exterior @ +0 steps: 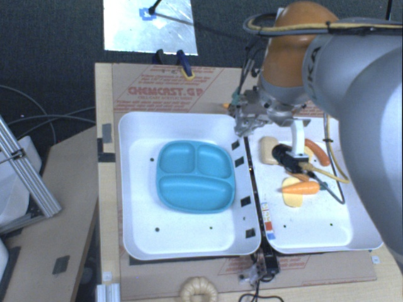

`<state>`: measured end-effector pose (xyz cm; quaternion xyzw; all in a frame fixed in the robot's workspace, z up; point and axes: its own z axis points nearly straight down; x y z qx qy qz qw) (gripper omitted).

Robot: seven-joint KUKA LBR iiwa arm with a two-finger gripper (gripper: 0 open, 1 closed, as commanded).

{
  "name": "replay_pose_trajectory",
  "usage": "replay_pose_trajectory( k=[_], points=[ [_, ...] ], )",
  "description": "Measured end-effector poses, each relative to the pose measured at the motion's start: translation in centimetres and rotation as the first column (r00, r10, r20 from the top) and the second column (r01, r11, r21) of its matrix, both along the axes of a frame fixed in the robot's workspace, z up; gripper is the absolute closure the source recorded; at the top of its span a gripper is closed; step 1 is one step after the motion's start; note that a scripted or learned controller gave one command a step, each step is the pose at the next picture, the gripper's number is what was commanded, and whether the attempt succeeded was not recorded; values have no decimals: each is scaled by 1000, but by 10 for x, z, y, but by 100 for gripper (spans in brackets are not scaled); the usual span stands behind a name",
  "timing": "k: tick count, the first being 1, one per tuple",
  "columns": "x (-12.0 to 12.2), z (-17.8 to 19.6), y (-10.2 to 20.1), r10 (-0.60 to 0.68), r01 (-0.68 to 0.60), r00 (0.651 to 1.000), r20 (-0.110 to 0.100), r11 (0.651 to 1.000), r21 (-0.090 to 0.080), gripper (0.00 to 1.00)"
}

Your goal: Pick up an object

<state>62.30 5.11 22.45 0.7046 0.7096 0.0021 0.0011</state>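
Observation:
The right bin (315,231) holds a cream rounded piece (269,150) near its left wall, a red-orange sausage (317,151) farther right, and an orange carrot (303,187) lying on a yellow wedge (291,198). My gripper (243,128) hangs at the back of the wall dividing the two bins, up and left of the cream piece. I see nothing held in it.
A blue divided plate (194,176) lies in the middle of the left bin (138,168). The grey arm with its orange band (296,49) covers the right bin's back right. Clamps (184,63) stand on the cardboard behind the bins.

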Motion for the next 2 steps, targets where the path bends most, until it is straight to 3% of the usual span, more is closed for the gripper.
replay_pose_trajectory(
  k=[2],
  points=[
    [12,10,20,-2,2,1000,-1,1000,-1,100]
  ],
)
